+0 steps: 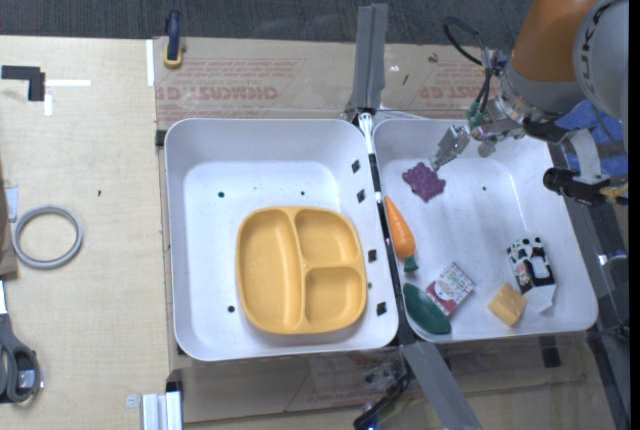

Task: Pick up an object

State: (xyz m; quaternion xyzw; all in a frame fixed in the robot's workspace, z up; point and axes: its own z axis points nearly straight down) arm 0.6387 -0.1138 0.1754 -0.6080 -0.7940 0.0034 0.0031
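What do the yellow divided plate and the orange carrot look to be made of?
Yellow divided plate: likely moulded plastic, satin finish, with uniform colour and soft rounded compartment ridges. Orange carrot: probably a plastic toy, smooth and slightly glossy, though rubber cannot be ruled out.

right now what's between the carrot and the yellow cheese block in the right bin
In the camera view, a small red and white packet lies between the carrot and the cheese block, on the right bin's floor. A green item sits just below that line.
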